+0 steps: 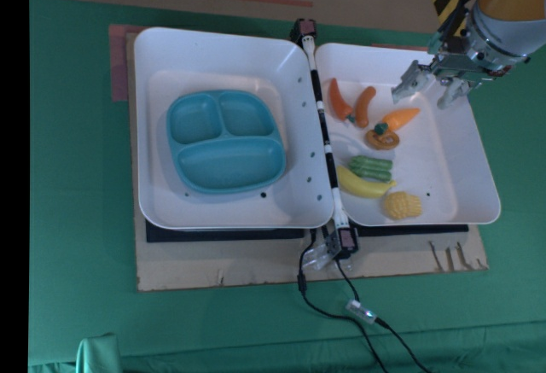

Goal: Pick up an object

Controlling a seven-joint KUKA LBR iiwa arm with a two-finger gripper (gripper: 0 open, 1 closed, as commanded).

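The left bin (222,51) carried a teal divided plate (226,141) near its middle and nothing graspable besides. Across the divider rail (322,119), the right bin (478,183) carried all the small toy food. Near its far-left corner lay an orange pepper (339,100) and a sausage (365,106), side by side, both long axes running roughly toward the near edge. Just right of them lay a carrot (401,118), long axis slanting up toward the far-right corner, with a small orange ring piece (383,139) touching its stem end. Nearer the front sat green beans (371,166), a banana (363,184) lying along the near-left side, and a corn cob (402,206) close to the near edge. The gripper (441,88) hung over the far-right part of this bin, fingers spread apart and holding nothing. The carrot was judged the nearest target, lying just down-left of the fingertips; its slant would want the fingers set across it. Bare bin floor around the carrot's tip gave room.
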